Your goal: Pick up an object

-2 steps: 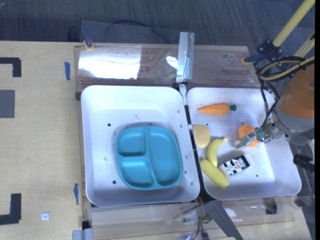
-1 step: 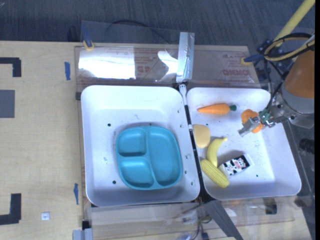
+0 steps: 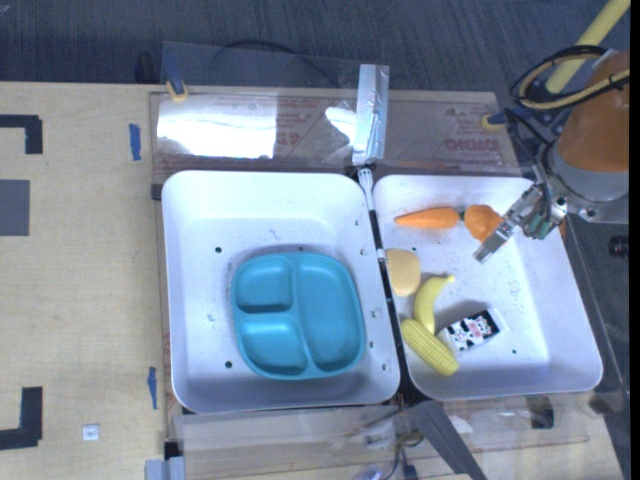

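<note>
Camera view: gripper hung over the right bin — whether it gripped anything, cannot tell. Smooth tapered carrot lay just left of it, long axis left-right, beside a rounded orange piece.

Grey arm with orange band entering from the right, gripper angled down-left (fingers close together, nothing between them)
</note>
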Robot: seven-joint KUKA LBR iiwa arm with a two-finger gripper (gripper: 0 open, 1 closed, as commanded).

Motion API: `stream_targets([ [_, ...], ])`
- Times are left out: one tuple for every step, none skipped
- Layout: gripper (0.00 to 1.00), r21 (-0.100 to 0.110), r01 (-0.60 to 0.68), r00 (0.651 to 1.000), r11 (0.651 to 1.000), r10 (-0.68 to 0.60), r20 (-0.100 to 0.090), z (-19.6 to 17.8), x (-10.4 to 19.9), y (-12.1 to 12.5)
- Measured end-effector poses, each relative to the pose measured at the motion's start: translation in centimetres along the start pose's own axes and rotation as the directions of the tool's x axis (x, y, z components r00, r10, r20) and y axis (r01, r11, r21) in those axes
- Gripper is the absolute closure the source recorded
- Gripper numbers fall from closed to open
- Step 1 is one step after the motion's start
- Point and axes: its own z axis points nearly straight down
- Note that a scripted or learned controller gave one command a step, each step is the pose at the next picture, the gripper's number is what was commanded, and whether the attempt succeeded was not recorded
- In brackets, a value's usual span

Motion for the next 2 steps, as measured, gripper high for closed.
stream_targets([
  [1.0, -0.005, -0.061, 0.998, 0.998, 0.061, 0.002, -4.3, 0.1, 6.7],
  [1.0, -0.002, -0.089, 0.996, 0.996, 0.089, 0.002, -6.6, -0.4, 6.6],
])
